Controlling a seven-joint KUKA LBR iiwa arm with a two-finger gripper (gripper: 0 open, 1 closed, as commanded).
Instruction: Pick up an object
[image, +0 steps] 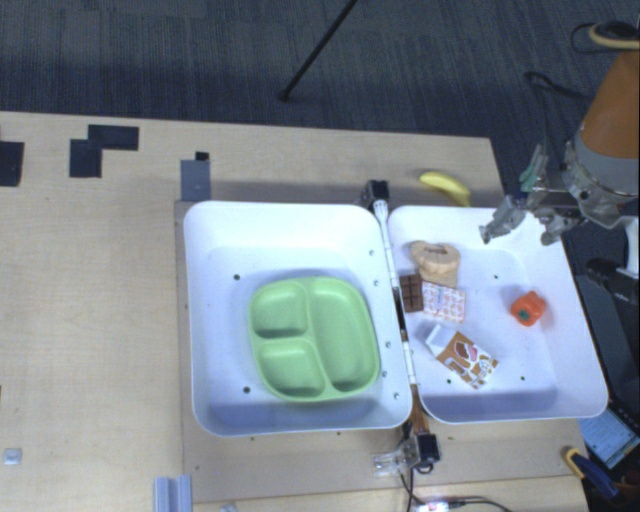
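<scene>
My gripper (522, 228) hangs over the far right corner of the right bin (560, 395), its two fingers spread apart and open with nothing between them. Below it in that bin lie a small orange object (528, 309) near the right side, a tan bread-like item (436, 261) at the upper left, a patterned packet (443, 299) under it, a dark brown bar (410, 292) by the left wall, and a brown-and-white packet (467, 358) toward the front.
The left bin (215, 250) holds a green divided plate (314, 337). A yellow banana (445, 186) lies on the bench behind the right bin. Dark blocks (100, 148) sit on the bench at the far left.
</scene>
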